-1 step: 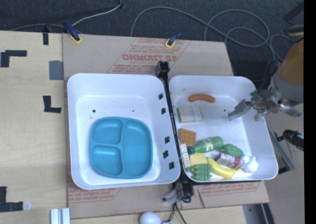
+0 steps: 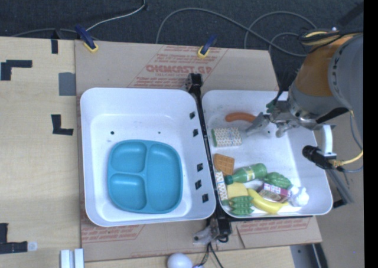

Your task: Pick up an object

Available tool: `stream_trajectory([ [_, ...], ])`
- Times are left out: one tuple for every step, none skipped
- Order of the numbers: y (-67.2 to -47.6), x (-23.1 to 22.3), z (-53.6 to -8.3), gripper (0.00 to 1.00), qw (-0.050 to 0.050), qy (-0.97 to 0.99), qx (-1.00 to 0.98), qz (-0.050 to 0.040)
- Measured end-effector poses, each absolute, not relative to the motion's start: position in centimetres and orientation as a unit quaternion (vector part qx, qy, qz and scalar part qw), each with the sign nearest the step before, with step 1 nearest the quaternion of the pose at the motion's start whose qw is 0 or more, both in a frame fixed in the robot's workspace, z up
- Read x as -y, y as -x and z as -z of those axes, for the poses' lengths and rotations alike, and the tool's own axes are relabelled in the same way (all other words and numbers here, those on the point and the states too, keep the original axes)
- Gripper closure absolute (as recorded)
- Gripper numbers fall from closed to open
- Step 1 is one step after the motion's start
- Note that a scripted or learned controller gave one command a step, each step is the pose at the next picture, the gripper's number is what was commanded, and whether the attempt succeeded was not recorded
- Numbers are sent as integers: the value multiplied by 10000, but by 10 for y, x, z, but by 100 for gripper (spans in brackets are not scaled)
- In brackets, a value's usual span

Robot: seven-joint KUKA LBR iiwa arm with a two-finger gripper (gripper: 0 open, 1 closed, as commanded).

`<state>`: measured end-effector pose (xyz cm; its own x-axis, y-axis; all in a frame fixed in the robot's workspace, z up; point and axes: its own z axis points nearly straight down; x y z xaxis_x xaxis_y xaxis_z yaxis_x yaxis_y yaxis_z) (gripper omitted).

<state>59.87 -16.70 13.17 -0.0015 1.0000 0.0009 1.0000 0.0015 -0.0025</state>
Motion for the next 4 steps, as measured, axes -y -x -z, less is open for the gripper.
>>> stream_trajectory([
  [-633, 105, -101, 0, 13, 7063, 7079, -3],
  [-666, 104, -84, 0, 53, 7074, 7068, -45],
  [-666, 99, -84, 0, 32, 7081, 7061, -58],
  [-666, 100, -84, 0, 43, 7075, 7066, -51],
])
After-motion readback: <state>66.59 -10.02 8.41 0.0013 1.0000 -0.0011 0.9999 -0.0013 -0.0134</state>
